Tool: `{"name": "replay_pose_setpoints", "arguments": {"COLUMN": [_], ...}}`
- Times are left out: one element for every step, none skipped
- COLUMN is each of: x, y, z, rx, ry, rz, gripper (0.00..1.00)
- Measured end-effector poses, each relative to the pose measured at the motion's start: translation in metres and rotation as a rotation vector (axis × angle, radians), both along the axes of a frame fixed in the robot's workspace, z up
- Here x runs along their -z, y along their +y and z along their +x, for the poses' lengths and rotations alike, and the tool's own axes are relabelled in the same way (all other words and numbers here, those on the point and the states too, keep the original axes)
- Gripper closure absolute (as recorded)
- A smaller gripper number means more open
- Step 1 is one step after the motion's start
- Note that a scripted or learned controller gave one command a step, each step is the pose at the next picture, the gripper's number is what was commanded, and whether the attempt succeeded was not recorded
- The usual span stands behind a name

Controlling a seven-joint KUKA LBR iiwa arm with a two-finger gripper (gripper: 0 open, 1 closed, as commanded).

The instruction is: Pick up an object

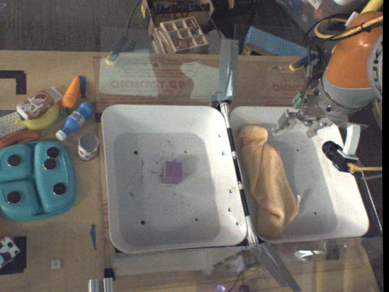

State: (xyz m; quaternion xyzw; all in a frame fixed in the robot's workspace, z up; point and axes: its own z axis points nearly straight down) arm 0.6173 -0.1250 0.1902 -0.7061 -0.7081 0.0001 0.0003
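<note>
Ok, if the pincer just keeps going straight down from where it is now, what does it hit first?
Probably the bare white floor of the right bin. The pincer hangs over that bin's far end, right of the tan loaf-shaped object, which it looks likely to miss, though depth is unclear.

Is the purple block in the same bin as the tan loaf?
No, the purple block lies in the left bin, while the tan loaf lies in the right bin.

A pale wooden bench (55, 236) carries toy clutter at its left, a clear panel (158, 78) stands at the far side, and beyond lie grey carpet (67, 11) and a cardboard box (176, 8).
</note>
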Motion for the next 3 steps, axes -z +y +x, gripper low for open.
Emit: {"name": "replay_pose_setpoints", "arguments": {"x": [0.099,0.087,-0.013], "y": [0.019,0.019,0.025], "z": [0.014,0.015,0.033], "rx": [-0.119,-0.116,-0.289], "ry": [-0.013,-0.020,-0.005], "rz": [-0.002,-0.002,-0.002], "gripper": [0.00,1.00,1.00]}}
